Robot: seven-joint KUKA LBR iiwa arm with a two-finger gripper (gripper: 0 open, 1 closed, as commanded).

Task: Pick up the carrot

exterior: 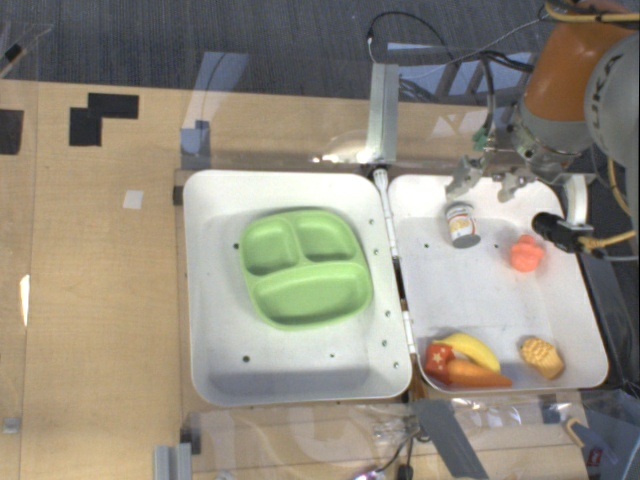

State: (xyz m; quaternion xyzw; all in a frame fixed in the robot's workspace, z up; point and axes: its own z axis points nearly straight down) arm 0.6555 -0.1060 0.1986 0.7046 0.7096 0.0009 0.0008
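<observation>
Spread open and holding nothing, the pincer (487, 180) hangs over the far edge of the right bin (470, 298), its two fingers pointing down, one on each side of the gap. Above it the grey arm (610, 88) with its orange band (562, 73) comes in from the right.

Just below the left finger, a small jar (460, 224) with a white lid stands on the bin floor, near the finger but apart from it. To the jar's right, near the right wall, lies an orange-pink round thing (526, 254).

At the near edge of the same bin, well apart from the pincer, the carrot (476, 374) lies lengthwise, its tip pointing right. A banana (472, 349) lies just behind it, touching or nearly so, and a red round fruit (438, 356) sits at their left end, against the wall. Further right along that near edge is a yellow, bumpy thing (541, 357), apart from the carrot.

In the left bin (215, 368) sits a green plate (303, 266) with three compartments, roughly in the middle. Both bins rest on the wooden surface (90, 298), side by side and touching along their shared edge.
</observation>
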